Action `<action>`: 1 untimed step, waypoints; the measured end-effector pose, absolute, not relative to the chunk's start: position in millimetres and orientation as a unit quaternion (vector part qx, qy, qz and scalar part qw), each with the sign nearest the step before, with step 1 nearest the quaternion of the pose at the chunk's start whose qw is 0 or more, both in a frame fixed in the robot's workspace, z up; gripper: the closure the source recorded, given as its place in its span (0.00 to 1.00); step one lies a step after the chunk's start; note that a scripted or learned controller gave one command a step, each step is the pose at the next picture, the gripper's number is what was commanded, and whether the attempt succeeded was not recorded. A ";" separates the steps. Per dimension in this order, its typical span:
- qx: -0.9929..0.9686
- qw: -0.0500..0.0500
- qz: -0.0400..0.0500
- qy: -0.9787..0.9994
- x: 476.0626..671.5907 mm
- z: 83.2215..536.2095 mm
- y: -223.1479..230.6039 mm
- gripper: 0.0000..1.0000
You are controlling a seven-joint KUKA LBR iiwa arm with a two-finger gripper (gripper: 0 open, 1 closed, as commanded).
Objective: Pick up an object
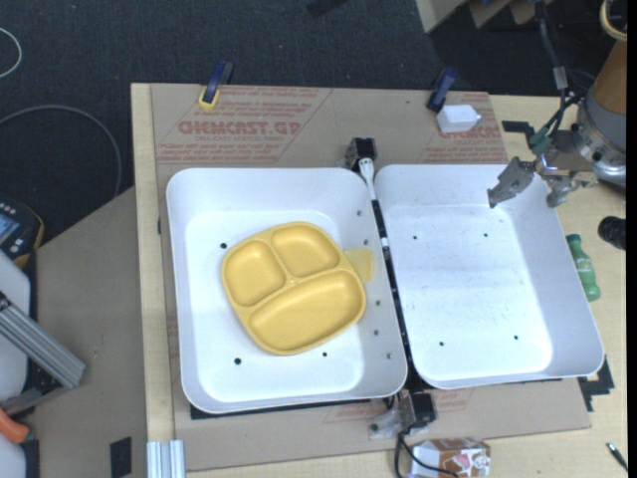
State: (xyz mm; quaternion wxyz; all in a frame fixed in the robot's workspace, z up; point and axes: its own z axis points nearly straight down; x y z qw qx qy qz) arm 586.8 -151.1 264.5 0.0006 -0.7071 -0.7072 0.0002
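jaws look spread apart with nothing between them, hanging over the far right corner of the right bin (498, 297), up near its back rim. one grey finger (506, 183) pokes out to the left over the white floor and the other one sits further right by the rim, though it's small and a bit blurry so i can't swear to how wide the gap is. the arm (607, 118) comes in from the right edge of the shot

the yellow divided plate (292, 287) is the only thing in the left bin (199, 207), lying flat on the floor of it, roughly in the middle and turned at a slight angle. it has three compartments, two small ones toward the back and one long one toward the front. it's well apart from the jaws, a whole bin away

both bins sit side by side on a sheet of brown cardboard (299, 118) on the bench, clipped at the back edge. a green marker-looking thing (584, 267) lies just outside the right bin's right rim, and a small white block (458, 119) sits on the cardboard behind that bin
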 end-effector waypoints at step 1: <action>-0.706 -0.001 -0.001 -0.708 523.0 342.4 -112.8 0.00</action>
